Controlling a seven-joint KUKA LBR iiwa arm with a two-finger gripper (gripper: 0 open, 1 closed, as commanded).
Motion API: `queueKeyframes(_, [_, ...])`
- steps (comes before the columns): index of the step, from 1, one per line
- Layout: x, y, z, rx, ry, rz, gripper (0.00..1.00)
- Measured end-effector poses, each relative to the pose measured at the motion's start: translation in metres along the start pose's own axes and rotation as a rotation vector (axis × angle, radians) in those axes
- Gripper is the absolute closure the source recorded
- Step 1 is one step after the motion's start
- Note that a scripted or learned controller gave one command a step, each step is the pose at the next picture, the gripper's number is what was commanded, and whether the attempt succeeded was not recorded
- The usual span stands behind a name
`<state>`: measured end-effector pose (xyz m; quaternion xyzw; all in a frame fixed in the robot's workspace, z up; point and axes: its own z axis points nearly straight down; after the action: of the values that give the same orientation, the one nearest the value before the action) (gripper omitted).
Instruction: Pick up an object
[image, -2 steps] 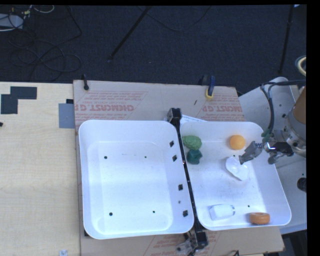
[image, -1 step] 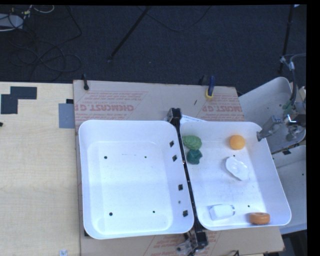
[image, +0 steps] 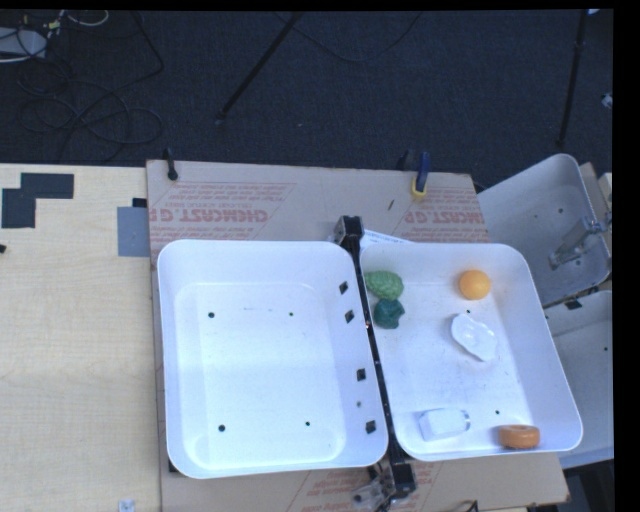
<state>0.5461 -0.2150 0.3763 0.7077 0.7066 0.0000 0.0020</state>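
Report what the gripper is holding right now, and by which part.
Cannot be told: no object sits between any fingers. The orange ball, green lump and other items all lie loose in the right bin.

Bright, even light; slightly soft focus

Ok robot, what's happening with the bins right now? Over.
Nothing picked yet. Orange ball, green lumps, white pieces and orange disc lie in right bin. Nothing on top of them.
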Motion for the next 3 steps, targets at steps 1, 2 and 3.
queueKeyframes(1, [0.002,-0.047,-0.017,0.004,0.003,-0.001,0.0])
queueKeyframes(2, [0.001,-0.045,-0.025,0.005,0.003,-0.004,1.0])
queueKeyframes(3, [0.004,-0.04,0.164,0.02,0.01,-0.001,1.0])
